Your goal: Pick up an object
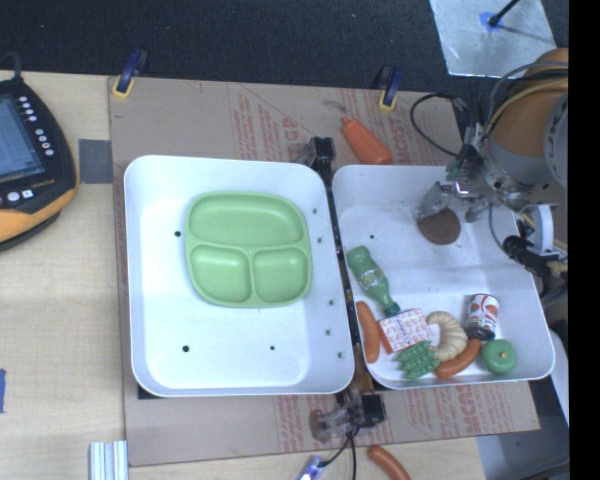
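Two white bins [230, 368] side by side; left holds green divided plate [248, 247]. Gripper [442, 204] low in right bin's far end, over brown round object [441, 229]; finger state unreadable. Toy food clusters along near edge: green bottle [371, 280], can [482, 315].

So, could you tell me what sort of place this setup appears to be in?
Most likely a robotics lab bench for grasping trials. A grey and orange robot arm reaches over two white bins, one holding toy food such as a green bottle, and a control pendant lies on the wooden bench.
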Controlling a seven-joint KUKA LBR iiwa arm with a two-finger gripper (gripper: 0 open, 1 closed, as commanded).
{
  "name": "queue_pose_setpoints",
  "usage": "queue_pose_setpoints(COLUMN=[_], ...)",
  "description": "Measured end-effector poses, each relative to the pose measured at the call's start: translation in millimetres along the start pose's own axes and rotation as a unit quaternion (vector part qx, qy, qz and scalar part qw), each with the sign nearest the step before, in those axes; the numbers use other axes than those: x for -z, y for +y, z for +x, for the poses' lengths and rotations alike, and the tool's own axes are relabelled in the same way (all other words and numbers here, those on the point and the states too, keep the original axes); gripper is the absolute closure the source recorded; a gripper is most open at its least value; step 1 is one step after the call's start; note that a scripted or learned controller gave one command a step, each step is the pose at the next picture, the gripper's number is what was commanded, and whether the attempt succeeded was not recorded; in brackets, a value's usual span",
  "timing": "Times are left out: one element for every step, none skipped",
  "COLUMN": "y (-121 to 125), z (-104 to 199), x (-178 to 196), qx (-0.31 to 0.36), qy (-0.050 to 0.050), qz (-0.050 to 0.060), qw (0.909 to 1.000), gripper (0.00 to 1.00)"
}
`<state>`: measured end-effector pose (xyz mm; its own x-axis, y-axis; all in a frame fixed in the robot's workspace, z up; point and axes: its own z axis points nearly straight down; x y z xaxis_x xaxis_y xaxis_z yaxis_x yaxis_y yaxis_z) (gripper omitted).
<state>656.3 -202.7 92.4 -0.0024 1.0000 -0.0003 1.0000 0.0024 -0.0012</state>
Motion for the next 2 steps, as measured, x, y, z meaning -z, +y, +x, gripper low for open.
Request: queue_pose_setpoints(y=[0, 2], z=[34, 33], x=[0, 13], qx=[0.001, 0.003], qy=[0.000, 0.000], qz=[0.002, 0.000], qw=[1.0000, 1.0000], gripper=[0.00, 1.00])
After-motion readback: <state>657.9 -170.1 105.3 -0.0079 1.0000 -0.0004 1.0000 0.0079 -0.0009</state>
